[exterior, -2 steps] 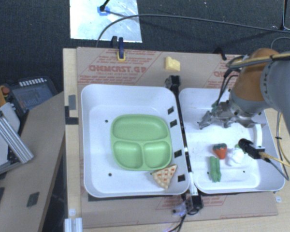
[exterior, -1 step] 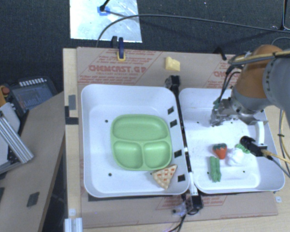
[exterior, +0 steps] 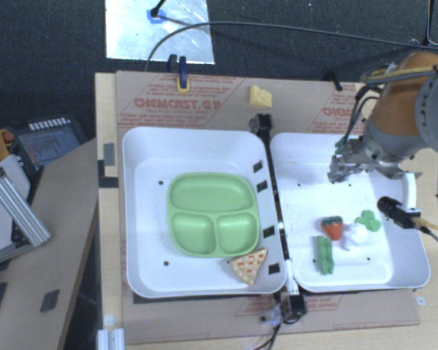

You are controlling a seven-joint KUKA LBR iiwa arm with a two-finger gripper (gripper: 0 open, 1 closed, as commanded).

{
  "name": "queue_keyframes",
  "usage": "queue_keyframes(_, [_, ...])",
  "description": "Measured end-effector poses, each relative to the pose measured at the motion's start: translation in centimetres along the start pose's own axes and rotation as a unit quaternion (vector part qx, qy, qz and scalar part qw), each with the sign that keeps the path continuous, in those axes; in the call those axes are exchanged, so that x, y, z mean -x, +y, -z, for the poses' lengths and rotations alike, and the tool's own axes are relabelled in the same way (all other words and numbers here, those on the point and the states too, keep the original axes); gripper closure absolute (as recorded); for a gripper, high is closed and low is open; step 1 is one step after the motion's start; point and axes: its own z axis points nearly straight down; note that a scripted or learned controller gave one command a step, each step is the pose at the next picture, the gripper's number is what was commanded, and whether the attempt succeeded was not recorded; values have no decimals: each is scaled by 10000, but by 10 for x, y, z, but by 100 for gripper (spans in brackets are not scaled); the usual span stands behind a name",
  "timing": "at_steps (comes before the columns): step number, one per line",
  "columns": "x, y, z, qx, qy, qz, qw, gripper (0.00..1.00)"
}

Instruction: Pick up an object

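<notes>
The gripper [exterior: 342, 170] hangs over the back part of the right bin [exterior: 305, 162], above bare white floor. From this slant I cannot tell whether it is open or closed, and nothing shows in its grasp.

The nearest things to pick lie toward the front of the same bin, apart from the gripper. A small red toy [exterior: 333, 227] with a dark top sits in the middle. Just beside it on the arm's side is a white and green toy [exterior: 361, 230]. A green pod [exterior: 323, 255] lies just in front, lengthwise toward the front rim.

All three look like light, stiff plastic play food, probably smooth and liable to slip or roll. The pod seems the easiest to take. It is narrow, so a grasp across its middle should hold, and it has open floor on both long sides. The red toy is rounder and crowded by its neighbour, so a grasp there could nudge both.

The wall between the bins stands near the pod, and the front rim is close, which leaves less room on those sides.

In the left bin [exterior: 147, 168] a green plate [exterior: 212, 214] with three sections takes up the middle. A pizza slice [exterior: 248, 265] lies at its front corner, touching or nearly touching it. That slice is flat and looks hard to get under.
</notes>
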Motion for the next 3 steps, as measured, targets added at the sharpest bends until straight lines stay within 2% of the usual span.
queue_keyframes(2, [-13, 0, 117, 9, 1, 28, 10000, 100])
queue_keyframes(3, [-72, -13, 103, -26, 12, 44, 10000, 100])
